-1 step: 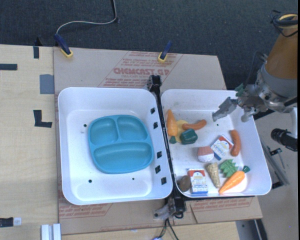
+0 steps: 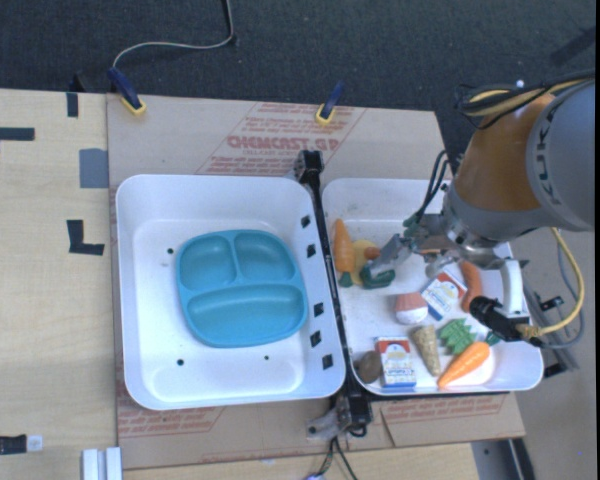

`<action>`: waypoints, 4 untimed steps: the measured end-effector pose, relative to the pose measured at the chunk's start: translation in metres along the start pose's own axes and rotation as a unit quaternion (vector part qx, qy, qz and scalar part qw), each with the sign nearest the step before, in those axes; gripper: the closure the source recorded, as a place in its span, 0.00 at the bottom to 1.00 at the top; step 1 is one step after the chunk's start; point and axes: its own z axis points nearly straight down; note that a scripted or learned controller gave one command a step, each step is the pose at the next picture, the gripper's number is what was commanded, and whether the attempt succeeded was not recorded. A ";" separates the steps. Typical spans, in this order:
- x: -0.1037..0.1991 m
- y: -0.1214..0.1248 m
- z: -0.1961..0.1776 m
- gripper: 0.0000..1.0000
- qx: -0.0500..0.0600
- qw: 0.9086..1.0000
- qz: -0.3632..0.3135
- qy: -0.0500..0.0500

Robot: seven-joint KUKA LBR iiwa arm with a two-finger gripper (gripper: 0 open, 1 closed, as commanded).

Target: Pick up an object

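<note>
Roughly side by side on the bench sit two white bins: the left bin (image 2: 130,298) carries a blue divided plate (image 2: 243,286), while the right bin (image 2: 525,373) holds a clutter of toy food. Around the right bin's middle, taken as a clock face, an orange-and-yellow piece (image 2: 344,251) lies at about nine o'clock against the divider, a dark green piece (image 2: 377,278) just beside it toward the centre, a red-and-white rounded item (image 2: 411,309) near the centre, a small white carton (image 2: 443,296) touching it at three o'clock, a red-topped box (image 2: 396,361) at six o'clock, a tan cone (image 2: 428,349) beside that, and a carrot (image 2: 464,360) with green leaves (image 2: 458,332) at about five o'clock.

Crowding is the main obstruction: the pieces lie close together, several touching.

From three o'clock the grey arm (image 2: 570,158) with its orange band (image 2: 495,163) reaches in over the right bin's upper half. Its gripper (image 2: 388,260) points toward nine o'clock, low over the green piece and the orange-and-yellow one; whether its fingers are apart or closed cannot be told, and nothing is visibly held.

Lengthwise, the carrot runs from seven o'clock up to one o'clock, its leaves at the upper end. The orange-and-yellow piece stands roughly twelve to six.
</note>
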 end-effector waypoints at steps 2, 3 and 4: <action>-0.018 -0.002 0.087 0.00 -0.005 1.000 0.001 -0.002; -0.019 -0.002 0.078 1.00 -0.005 1.000 0.001 -0.002; -0.019 -0.002 0.078 0.00 -0.005 1.000 0.001 -0.002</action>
